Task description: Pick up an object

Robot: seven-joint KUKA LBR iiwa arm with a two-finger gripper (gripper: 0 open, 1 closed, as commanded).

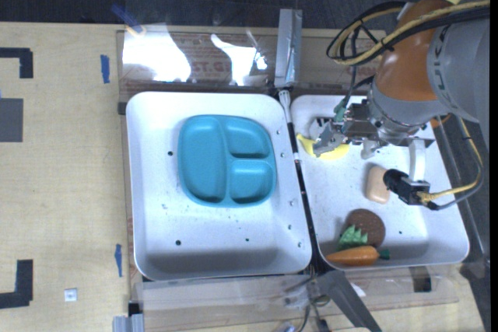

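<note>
In the right bin (436,241), my gripper (331,134) hangs over the upper left corner, pointing left. A yellow object (327,151) lies right under its tip, partly hidden by it; whether the two touch is unclear. A beige block (377,184) rests in the middle of that bin. Closer to the front lie a brown round disc (369,224) and an orange carrot (354,254) with a green top (354,235).
The left bin (148,229) holds a blue divided plate (226,159). A raised rim (296,167) separates the two bins. The grey arm with its orange band (412,50) and cables (443,194) covers the right bin's upper right part.
</note>
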